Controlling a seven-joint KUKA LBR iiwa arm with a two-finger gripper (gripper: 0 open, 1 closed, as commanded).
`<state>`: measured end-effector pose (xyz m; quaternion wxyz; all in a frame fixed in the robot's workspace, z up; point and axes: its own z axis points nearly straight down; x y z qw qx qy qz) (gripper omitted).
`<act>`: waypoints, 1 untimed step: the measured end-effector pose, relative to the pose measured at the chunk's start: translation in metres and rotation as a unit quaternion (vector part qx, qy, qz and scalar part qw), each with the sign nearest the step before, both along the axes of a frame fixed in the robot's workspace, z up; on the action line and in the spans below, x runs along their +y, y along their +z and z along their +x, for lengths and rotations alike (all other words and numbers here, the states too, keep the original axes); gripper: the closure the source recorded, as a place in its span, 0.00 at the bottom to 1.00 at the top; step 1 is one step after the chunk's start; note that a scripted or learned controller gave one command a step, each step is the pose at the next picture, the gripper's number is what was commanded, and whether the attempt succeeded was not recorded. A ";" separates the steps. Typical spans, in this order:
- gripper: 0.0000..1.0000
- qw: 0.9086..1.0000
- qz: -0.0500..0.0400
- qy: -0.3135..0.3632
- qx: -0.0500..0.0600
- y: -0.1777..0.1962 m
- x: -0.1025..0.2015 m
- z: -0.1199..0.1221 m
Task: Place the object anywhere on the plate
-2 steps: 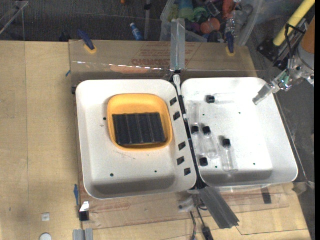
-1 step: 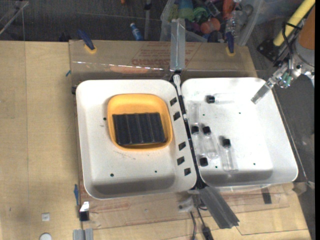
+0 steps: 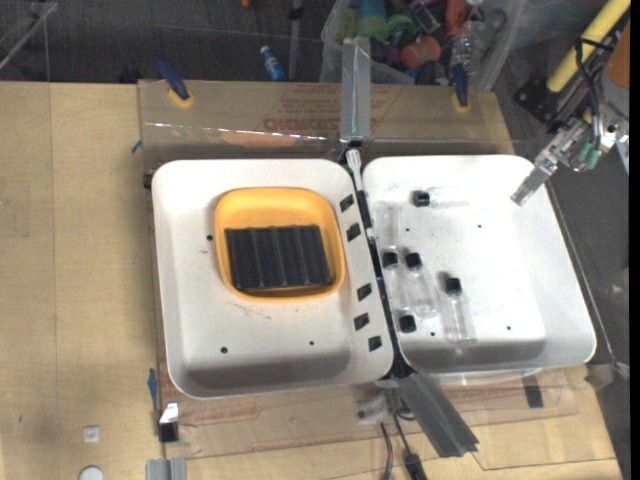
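**While the gripper hangs over the right bin, the slab lies on the plate**

Where the two bins meet, a row of small black tabs (image 3: 362,293) runs down the seam. A grey upright bar (image 3: 353,88) stands at the seam's far end.

Left bin (image 3: 185,268): holds an orange plate (image 3: 275,204), set slightly toward the far side. A black ridged slab (image 3: 278,258) lies flat on the plate. It covers the plate's near half, and its near edge reaches the plate's rim.

Right bin (image 3: 520,288): several small clear pieces with black caps. One (image 3: 421,199) is near the far wall; the others (image 3: 452,303) are clustered on the side toward the seam. The side of this bin toward the arm is bare.

Gripper (image 3: 528,188): above the far right corner of the right bin, tilted, tip pointing down and toward the seam. It is well apart from the plate and slab and clear of the capped pieces. Nothing is seen in it. Whether it is open or closed cannot be told at this resolution. Only the wrist end of the arm enters from the right edge.

Surroundings: the tan worktop (image 3: 70,268) is open to the left of the bins. Beyond them are a clear sheet held by blue clamps (image 3: 177,86) and a crate of coloured toys (image 3: 420,8).
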<state>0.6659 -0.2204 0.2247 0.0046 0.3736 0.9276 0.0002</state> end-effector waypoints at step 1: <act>0.00 0.985 0.001 0.173 0.002 0.007 0.001 -0.013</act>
